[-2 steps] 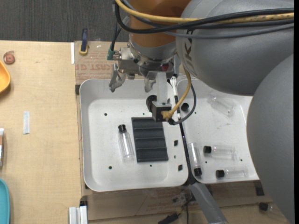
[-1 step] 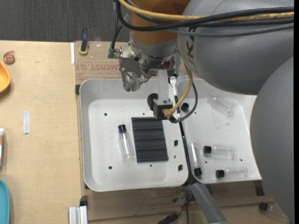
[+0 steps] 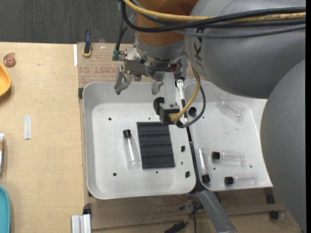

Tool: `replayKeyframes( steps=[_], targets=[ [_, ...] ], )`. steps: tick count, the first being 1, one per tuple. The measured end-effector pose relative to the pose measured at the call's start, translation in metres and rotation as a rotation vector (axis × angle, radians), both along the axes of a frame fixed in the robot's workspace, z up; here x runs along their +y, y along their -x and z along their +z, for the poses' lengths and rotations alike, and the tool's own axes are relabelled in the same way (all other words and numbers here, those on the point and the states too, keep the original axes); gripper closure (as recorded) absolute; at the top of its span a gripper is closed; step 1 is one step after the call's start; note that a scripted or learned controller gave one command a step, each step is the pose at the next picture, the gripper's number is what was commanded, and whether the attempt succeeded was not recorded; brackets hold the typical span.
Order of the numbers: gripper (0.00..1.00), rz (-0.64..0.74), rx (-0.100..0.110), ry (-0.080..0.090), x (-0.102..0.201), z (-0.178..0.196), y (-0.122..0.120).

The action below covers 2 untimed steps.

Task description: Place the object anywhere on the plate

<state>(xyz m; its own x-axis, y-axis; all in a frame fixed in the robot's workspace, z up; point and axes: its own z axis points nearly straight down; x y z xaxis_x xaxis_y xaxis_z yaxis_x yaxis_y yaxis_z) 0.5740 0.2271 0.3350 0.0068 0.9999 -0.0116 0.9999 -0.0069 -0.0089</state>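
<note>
Two white bins sit side by side on my desk (image 3: 39, 106). From the left I see an orange dish edge (image 3: 4, 84), then the left bin (image 3: 97, 178), where a clear vial (image 3: 129, 149) with a black cap lies just beside a black ridged plate (image 3: 155, 145), apart from it. Above the plate hangs the claw (image 3: 136, 85), its two fingers spread and gripping nothing. The right bin (image 3: 252, 125) carries more clear vials (image 3: 228, 157)
</note>
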Motion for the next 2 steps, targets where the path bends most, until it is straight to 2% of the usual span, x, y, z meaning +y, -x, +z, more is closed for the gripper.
replayKeyframes(
  steps=[1, 2],
  targets=[
    [1.0, 0.001, 0.003, 0.004, 0.0, 0.007, 0.0],
    [1.0, 0.35, -0.002, -0.01, -0.014, -0.017, 0.026]
  ],
)
